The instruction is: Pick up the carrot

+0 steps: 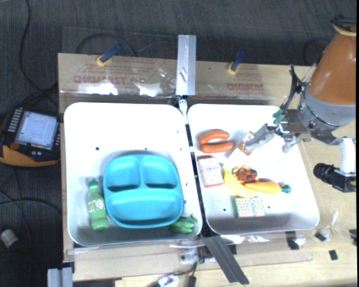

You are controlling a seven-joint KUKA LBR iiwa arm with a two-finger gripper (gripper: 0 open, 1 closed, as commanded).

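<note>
Two white bins sit side by side on the bench. The left bin (84, 124) carries three things: one blue divided plate (143, 190) near its front edge, one green bottle (96, 205) lying against the plate's left side by the front left corner, and one small green item (185, 224) tucked at the front right corner, too hidden to name. The right bin (299, 178) carries more: one pair of sausages (215, 141) near its back left corner, one small red and white packet (210, 173) by its left wall, one yellow banana (238, 186) near the middle, one dark red and yellow lump (245, 173) touching the banana's top, one patterned card (249, 207) toward the front edge, and one carrot (265, 187), orange with a green tip, lying flat just beside the banana on its right, toward the front right part of the bin. My gripper (255, 139) hangs over the back middle of the right bin, reaching in from the right edge, well apart from the carrot. I cannot tell how it is set, and I see nothing held in it.
</note>
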